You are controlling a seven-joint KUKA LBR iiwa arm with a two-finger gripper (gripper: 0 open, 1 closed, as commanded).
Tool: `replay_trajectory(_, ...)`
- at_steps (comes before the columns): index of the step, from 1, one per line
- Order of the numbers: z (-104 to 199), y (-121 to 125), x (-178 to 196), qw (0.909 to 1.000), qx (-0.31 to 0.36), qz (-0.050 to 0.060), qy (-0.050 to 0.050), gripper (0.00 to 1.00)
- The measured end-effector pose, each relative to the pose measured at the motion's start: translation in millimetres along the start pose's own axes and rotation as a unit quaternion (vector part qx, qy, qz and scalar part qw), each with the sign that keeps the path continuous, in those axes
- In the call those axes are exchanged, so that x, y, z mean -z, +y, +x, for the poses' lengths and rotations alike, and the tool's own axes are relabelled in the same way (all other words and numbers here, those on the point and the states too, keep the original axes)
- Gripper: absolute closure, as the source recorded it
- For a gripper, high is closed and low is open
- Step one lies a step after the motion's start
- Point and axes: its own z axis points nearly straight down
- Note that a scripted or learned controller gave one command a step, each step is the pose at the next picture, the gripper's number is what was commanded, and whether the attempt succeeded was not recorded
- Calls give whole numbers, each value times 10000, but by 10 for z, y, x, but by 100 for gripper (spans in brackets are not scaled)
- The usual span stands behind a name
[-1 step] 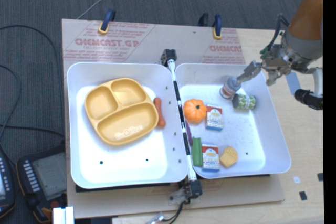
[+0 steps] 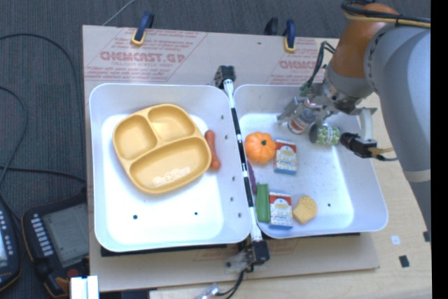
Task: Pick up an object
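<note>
The left bin [image 2: 112, 220] holds a yellow divided plate [image 2: 162, 148] with a sausage [image 2: 212, 149] beside it. The right bin [image 2: 364, 206] holds a pumpkin [image 2: 260, 148], two small cartons [image 2: 285, 157], a green stick [image 2: 262, 202] and a cracker [image 2: 304, 209]. The gripper [image 2: 308, 114] sits low at the far corner, perhaps over a can; its span is impossible to judge. Nothing is visibly lifted, so picking remains.

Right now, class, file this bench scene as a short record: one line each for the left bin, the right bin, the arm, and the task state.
left bin: yellow three-compartment plastic plate; orange sausage-shaped toy beside its right edge
right bin: small orange pumpkin, two small printed cartons, green stick, tan cracker-like piece, small can, green bottle-like item
arm: gripper low at the right bin's far end, by the can
task state: grasp unconfirmed
</note>
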Motion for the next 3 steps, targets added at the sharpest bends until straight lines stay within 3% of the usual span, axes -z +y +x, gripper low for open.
replay_trajectory(1,-7,1,103,10000,2,0,-14,100)
replay_trajectory(2,600,99,1157,10000,1,-17,1,100)
replay_trajectory(3,1116,-214,1829,10000,0,-7,4,100)
